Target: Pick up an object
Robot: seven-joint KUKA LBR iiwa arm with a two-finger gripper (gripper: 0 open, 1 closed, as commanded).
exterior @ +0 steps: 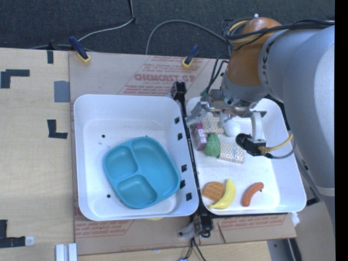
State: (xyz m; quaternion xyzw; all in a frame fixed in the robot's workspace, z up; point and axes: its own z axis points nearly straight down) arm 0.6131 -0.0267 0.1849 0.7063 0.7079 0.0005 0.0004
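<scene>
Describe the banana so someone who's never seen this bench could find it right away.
Look in the right-hand white bin, along its front edge. The banana lies there between a round waffle and a sausage. It's the only yellow, curved piece among them.

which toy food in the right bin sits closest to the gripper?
The green one, just below the gripper, against the patterned wafer. The waffle, banana and sausage lie together at the bin's near edge.
</scene>
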